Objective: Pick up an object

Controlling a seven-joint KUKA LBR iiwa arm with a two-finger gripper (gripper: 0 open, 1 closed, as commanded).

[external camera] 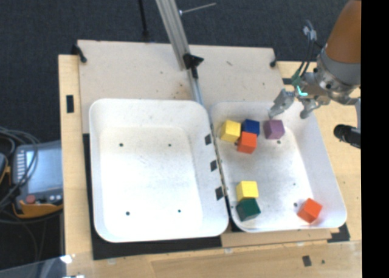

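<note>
The right bin (316,149) holds several small cubes. A yellow cube (230,130), a blue cube (250,126), an orange cube (247,142) and a purple cube (275,128) cluster near its far left. A second yellow cube (247,190) sits beside a dark green cube (248,209) at the near left, and another orange cube (309,210) lies near the front right corner. My gripper (294,107) hangs open above the bin's far edge, just right of and above the purple cube, with nothing between its fingers.
The left bin (152,167) lies beside the right one. A slanted metal post (173,21) rises from the bench between the bins at the back. A grey device with cables (33,179) sits off the bench's left edge.
</note>
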